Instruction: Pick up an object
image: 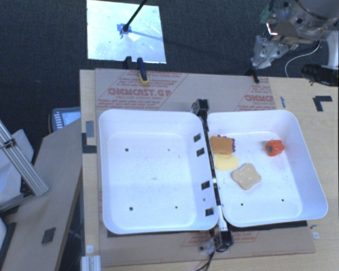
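Claw (262, 58) hangs at the top right of the view, above the dark floor just past the table's (296, 90) far edge, well apart from both bins. The arm (312, 13) enters from the upper right corner and slants down to the left, its wrist cluttered with cables and fittings; a white cable loops beside it. Whether the claw is released or clenched cannot be told at this angle, and nothing can be seen between its tips.

The right bin (302, 159) holds four things, all resting on its floor. A tan toast slice (246, 176) lies near the middle. A pale yellow flat piece (226, 162) sits just up and left of the toast, close to it. An orange-brown block (222, 144) with a purple edge lies against the bin's left wall, touching the yellow piece's upper side. A small red-orange pepper (274, 148) with a green tip sits apart toward the right.

The left bin (106, 159) lies beside it, the two joined by black clips (201, 108) along the shared rim.
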Available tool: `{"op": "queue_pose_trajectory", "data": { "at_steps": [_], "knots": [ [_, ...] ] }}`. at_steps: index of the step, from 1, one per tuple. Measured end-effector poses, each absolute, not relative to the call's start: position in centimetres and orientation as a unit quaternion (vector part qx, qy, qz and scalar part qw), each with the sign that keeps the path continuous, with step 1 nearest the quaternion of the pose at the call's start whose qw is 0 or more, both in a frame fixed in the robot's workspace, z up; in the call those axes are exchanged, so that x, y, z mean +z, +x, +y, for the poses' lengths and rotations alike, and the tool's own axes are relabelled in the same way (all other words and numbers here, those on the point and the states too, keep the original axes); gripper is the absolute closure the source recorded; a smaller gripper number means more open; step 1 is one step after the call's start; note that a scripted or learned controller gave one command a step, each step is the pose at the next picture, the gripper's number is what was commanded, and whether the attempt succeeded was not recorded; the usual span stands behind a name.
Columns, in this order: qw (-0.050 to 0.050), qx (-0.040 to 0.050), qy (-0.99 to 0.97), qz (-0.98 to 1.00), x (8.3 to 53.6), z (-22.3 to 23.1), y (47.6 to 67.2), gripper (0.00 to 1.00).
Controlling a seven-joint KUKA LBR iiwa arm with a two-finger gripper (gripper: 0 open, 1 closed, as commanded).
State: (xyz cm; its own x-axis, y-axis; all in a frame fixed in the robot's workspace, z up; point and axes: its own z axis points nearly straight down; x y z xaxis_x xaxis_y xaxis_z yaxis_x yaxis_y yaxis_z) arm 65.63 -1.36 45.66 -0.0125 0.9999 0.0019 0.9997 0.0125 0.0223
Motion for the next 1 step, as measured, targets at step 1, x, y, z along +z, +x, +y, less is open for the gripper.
{"op": "queue_pose_trajectory", "data": {
  "at_steps": [1],
  "knots": [
    [0.002, 0.0037, 0.703, 0.711, 48.44, 5.22, 66.89, 1.0]
  ]
}}
